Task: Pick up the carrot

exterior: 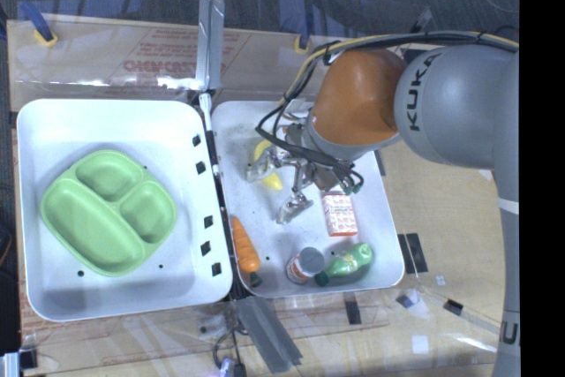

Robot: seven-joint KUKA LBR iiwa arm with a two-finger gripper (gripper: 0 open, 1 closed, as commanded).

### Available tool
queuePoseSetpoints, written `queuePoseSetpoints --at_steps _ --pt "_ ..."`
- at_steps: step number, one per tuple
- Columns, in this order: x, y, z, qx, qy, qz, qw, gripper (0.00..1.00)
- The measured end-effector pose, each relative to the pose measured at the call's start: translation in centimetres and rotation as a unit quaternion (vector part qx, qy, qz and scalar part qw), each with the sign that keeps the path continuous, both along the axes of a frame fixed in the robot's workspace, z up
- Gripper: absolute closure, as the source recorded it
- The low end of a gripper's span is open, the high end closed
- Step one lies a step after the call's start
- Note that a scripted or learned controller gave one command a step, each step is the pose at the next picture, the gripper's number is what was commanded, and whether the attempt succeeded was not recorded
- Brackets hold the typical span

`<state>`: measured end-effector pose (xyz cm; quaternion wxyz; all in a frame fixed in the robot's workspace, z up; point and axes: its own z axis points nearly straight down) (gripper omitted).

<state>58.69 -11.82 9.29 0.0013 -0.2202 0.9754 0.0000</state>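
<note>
The orange carrot [244, 245] lies lengthwise along the left wall of the right bin [381, 190], near its front corner, with its dark tip toward the front. My gripper [279, 188] hangs over the middle of that bin, up and to the right of the carrot and apart from it. Its metal fingers [296, 208] stand open, spread around a small yellow object [272, 181]. Nothing is gripped between them. The orange wrist band and grey arm cover the bin's far right part.
A red and white carton [339, 214], a green bottle [346, 264] and a small can [305, 265] lie at the right bin's front right. A green divided plate [106, 207] sits in the left bin [53, 296]. A divider wall separates the bins.
</note>
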Motion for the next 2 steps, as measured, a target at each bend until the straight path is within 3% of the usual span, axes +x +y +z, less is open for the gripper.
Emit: queuePoseSetpoints --at_steps 1,2 --pt "-7.7 0.9 -0.1 0.0003 0.001 0.053 0.9986 0.0" --pt "1.7 2.4 0.0 -0.0005 -0.001 0.163 0.9865 0.0"
